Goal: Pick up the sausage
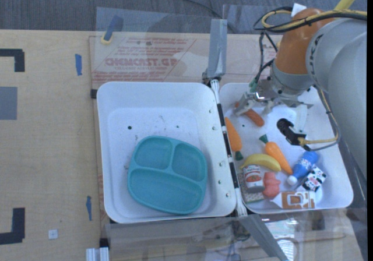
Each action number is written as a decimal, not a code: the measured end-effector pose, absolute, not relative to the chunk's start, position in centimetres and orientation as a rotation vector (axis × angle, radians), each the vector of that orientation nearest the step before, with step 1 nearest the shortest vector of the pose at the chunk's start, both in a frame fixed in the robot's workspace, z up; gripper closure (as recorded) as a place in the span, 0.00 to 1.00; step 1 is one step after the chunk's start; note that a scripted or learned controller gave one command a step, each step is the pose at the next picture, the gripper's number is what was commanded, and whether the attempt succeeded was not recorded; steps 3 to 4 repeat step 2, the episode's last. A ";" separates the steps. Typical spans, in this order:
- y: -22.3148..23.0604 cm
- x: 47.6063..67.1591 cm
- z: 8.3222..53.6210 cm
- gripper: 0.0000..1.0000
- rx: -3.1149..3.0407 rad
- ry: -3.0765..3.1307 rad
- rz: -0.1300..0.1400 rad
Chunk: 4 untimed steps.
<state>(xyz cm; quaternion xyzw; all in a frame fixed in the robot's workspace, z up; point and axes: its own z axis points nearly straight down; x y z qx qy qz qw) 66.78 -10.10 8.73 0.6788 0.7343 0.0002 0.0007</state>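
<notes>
**Landmark:** banana (261,162), yellow, lying flat in the near half of the right bin (338,193).

1. Sausage (254,117): short, reddish-brown, lying flat on the bin floor at a slant. It is on the far side of the banana, well apart from it, with nothing resting on it.
2. Gripper (250,101): farther from the banana than the sausage, just over the sausage's far end. Whether it is released or clenched cannot be told, nor whether it touches the sausage. The sausage is not seen within its grasp.
3. Arm (303,50): grey with an orange band, rising beyond the gripper, far from the banana.
4. Carrot (278,156): orange, just beside the banana on the view's right, its green top pointing away toward the sausage.
5. Orange stick (233,134): left of the banana and a little farther back, along the wall shared by the two bins.
6. Can (253,177): touching the banana's near side.
7. Pink-red lump (271,184): near the banana, just right of the can.
8. Blue bottle (303,166): right of the banana, past the carrot.
9. Black-and-white toy (315,180): just beyond the bottle.
10. Orange-and-white carton (297,199): nearer the camera than the banana, to its right.
11. Left bin (111,102): left of the banana across the shared wall, holding a teal divided plate (168,175).
</notes>
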 end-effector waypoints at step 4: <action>-5.1 66.7 18.4 1.00 1.887 2.510 0.000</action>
